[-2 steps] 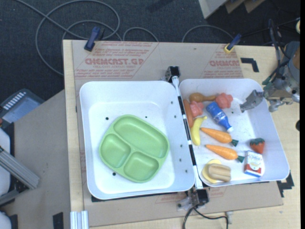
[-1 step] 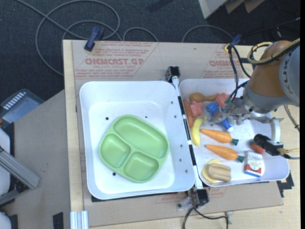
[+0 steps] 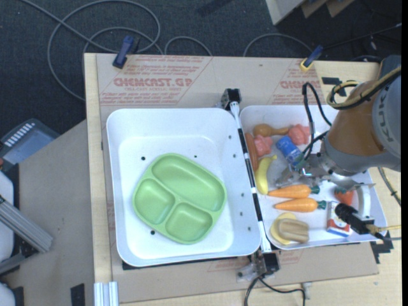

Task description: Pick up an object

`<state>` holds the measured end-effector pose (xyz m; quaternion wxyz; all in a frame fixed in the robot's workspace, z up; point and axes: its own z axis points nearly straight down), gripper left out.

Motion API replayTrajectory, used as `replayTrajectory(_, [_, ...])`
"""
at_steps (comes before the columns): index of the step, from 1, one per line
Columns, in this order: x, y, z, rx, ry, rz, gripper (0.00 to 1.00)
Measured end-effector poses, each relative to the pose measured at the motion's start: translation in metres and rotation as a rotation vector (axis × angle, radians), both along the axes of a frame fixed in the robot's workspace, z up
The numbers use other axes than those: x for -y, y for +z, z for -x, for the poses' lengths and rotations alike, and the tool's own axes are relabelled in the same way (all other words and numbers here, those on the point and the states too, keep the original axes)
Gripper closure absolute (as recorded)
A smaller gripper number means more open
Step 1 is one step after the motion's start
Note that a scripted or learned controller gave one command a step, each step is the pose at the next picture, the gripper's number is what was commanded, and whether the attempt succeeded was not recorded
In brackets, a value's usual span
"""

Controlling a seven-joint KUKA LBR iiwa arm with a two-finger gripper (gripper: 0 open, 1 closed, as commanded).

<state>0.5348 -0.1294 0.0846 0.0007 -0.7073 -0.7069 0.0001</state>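
Observation:
The right white bin (image 3: 280, 111) holds several toy foods. A yellow banana (image 3: 262, 174) lies by its left wall, with two orange carrots (image 3: 290, 192) (image 3: 297, 204) beside it. A blue object (image 3: 287, 147), a pink piece (image 3: 298, 134) and an orange-tan piece (image 3: 268, 131) sit at the back. A tan bun (image 3: 290, 230) rests at the front. My gripper (image 3: 305, 169) is low in this bin, just above the carrots and right of the banana, close to the blue object. The grey arm with its orange band (image 3: 354, 129) hides the bin's right middle.
The left white bin (image 3: 121, 123) holds a green divided plate (image 3: 180, 197). A red piece (image 3: 345, 196) and a small red-and-white box (image 3: 338, 225) lie at the right bin's front right. Black cables (image 3: 310, 110) loop from the wrist over the back of the right bin.

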Motion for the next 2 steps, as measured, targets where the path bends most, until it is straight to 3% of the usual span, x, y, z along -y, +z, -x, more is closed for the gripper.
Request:
replayTrajectory(1, [0.0141, 0.0003, -0.0521, 0.003, 0.001, 0.002, 0.0])
replayTrajectory(2, [0.0139, 0.0101, -0.0523, 0.005, 0.001, 0.003, 1.0])
